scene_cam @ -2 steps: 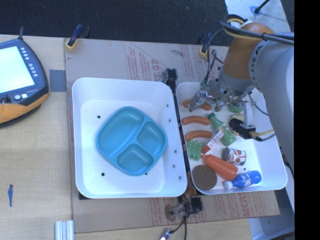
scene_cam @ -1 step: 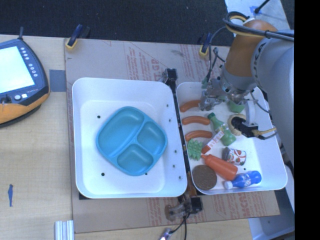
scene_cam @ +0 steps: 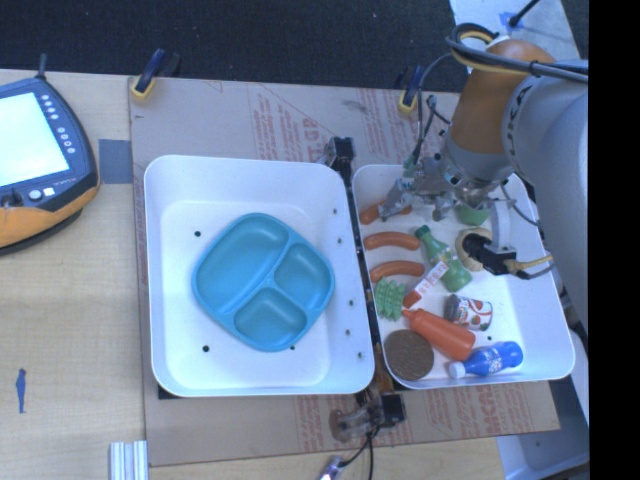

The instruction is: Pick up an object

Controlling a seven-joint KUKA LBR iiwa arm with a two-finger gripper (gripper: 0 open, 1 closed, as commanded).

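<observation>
Gripper low over right bin far end, claw state unclear; you need a target beneath

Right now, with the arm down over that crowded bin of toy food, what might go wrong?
The items lie packed close: the gripper sits at the far end of the right bin, near a sausage and a green bottle, so it may nudge a neighbour or catch two things at once. It could also close on nothing and come up bare.
</observation>
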